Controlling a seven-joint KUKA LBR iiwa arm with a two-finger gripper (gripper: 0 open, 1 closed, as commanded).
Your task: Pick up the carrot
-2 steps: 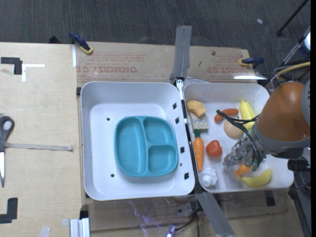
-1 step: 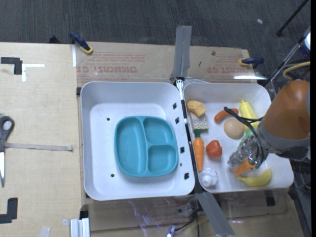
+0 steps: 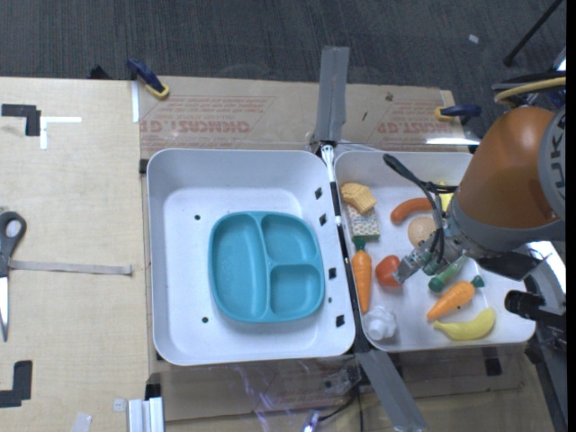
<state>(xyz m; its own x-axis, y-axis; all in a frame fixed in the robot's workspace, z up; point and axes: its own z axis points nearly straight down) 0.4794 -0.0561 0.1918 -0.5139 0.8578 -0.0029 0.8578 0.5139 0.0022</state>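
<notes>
White plastic forms both bins: in the left bin [image 3: 171, 268] we see a teal tray [image 3: 267, 266] with three compartments, lying flat near the middle. The right bin [image 3: 405, 333] holds the toy food.

We count two carrots. One carrot [image 3: 362, 279] lies along the right bin's left wall, its green end toward the far side and its tip pointing to the near side. The second carrot [image 3: 451, 299] lies tilted toward the near right part of the bin, just above a banana [image 3: 466, 326].

Between the two carrots sits a red tomato [image 3: 389, 272]. Farther back we see a red sausage [image 3: 412, 209], a pale egg-like piece [image 3: 420, 231], and a yellowish bread piece [image 3: 357, 196] above a speckled block [image 3: 364, 227] by the left wall. A clear, whitish thing [image 3: 379, 323] rests at the near left corner, just below the first carrot's tip.

The arm [image 3: 508, 183] reaches in from the right, its orange band large over the bin. The gripper [image 3: 419, 265] hangs low just right of the tomato, well apart from the first carrot and near the second one's green end. A green piece [image 3: 445, 278] lies just beside it. We cannot tell how the gripper is set, and we see nothing held in it.

Outside the bins, scissors [image 3: 7, 250] lie on the bench's left edge.
</notes>
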